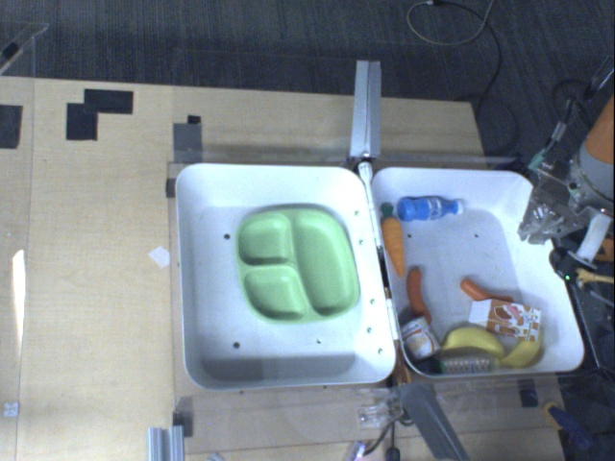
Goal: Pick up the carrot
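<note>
Gripper (pixel 560 221) hovering at right bin's (pixel 500 182) right rim, finger state unclear. Carrot (pixel 392 245) lying well left of gripper, against dividing wall, awkward approach likely.

A green divided plate (pixel 293 264) lies in the middle of the left bin (pixel 207 353). In the right bin (pixel 567 349), a blue-capped bottle (pixel 429 207) lies near the far wall, while a sausage (pixel 415 290), a small can (pixel 419 337), a banana (pixel 490 344) and a juice carton (pixel 505 318) crowd the near end.
</note>
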`<state>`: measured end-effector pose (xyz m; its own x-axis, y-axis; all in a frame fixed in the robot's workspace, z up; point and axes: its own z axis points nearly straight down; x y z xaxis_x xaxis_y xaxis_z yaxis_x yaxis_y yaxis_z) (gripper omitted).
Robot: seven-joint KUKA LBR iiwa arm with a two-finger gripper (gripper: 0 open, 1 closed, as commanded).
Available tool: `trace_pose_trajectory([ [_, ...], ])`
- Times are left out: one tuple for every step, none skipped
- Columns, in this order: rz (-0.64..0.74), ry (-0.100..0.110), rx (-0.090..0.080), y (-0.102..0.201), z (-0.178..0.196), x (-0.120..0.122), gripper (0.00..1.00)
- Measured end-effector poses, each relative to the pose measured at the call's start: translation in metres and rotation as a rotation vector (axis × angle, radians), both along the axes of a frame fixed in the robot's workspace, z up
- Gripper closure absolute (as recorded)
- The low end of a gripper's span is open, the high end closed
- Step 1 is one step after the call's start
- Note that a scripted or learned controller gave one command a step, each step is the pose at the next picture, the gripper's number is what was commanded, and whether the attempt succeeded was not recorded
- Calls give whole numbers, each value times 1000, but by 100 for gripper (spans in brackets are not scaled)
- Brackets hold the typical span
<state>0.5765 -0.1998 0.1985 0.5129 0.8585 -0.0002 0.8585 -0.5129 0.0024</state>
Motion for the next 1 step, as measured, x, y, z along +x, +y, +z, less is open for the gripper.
trace_pose_trajectory([
  [-563, 0, 1, 10, 3, -10, 100],
])
